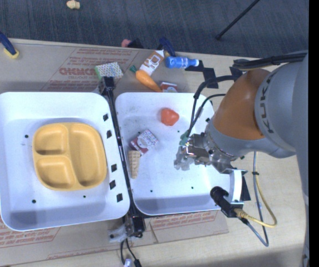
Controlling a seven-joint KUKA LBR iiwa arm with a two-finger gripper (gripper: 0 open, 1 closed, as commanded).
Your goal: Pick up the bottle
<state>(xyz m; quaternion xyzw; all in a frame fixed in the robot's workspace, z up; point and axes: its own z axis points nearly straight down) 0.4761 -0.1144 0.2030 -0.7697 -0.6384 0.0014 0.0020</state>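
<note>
gripper (184,159) finger tips blur into a grey clump, gap unreadable; wrist and orange band (243,113) cover the right bin (165,202) wall behind the jaws. small packet (145,141) just left of the jaws: print too small to read. blue bottle (180,63) well above the jaws, outside the bins, label blurred

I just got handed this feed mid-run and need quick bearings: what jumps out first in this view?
The big grey arm with its orange band dominates the right side, its end effector low inside the right bin. Next, the yellow divided plate sits in the left bin. A blue bottle lies outside on the cardboard, beyond the right bin's far edge.
</note>
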